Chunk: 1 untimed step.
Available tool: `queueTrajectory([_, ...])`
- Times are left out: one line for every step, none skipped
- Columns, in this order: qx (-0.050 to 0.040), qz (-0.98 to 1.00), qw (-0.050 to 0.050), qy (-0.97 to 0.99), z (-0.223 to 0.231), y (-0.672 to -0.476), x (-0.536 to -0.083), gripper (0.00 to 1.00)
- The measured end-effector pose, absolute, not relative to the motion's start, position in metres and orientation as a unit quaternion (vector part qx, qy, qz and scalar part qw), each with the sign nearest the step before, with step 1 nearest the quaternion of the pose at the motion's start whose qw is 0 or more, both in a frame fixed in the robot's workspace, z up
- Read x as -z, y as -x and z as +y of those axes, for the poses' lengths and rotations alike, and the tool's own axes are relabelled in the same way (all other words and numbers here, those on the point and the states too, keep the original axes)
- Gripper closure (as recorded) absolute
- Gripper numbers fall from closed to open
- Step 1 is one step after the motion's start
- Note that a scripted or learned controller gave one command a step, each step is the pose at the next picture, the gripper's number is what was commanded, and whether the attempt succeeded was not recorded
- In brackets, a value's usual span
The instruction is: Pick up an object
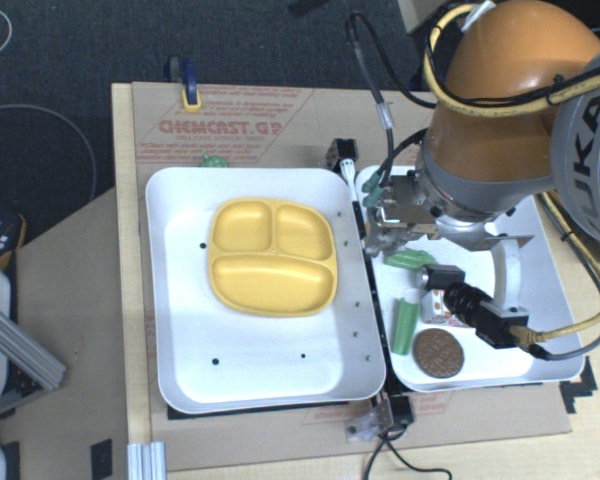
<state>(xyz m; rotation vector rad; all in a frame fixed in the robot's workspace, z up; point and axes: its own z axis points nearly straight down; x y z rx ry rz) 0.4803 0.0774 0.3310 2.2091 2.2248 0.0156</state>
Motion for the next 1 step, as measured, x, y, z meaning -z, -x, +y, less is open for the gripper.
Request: queueTrajectory([-0.0041,0.708,0.003,-0.706,0.0710,-0.4801,-0.4100,1.00])
